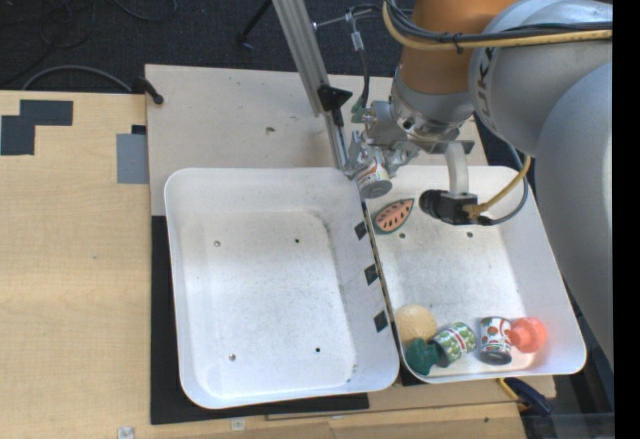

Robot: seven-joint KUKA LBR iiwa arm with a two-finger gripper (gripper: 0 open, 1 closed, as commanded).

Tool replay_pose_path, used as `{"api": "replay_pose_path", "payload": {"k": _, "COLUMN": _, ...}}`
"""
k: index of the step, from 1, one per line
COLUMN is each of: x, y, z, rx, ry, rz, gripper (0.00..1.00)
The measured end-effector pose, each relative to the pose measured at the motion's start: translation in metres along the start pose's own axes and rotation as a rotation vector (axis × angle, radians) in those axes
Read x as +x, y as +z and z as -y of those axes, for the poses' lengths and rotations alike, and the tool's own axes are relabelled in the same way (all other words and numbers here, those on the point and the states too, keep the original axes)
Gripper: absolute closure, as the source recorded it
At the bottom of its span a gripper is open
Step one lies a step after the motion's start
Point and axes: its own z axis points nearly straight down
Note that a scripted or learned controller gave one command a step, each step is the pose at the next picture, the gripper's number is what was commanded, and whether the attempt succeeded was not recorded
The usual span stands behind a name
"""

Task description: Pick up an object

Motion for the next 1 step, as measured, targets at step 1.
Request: {"api": "replay_pose_path", "payload": {"k": 1, "x": 0.0481, "y": 0.0109, "z": 0.0059, "rx": 0.004, "ry": 0.000, "rz": 0.001, "gripper": 1.00}}
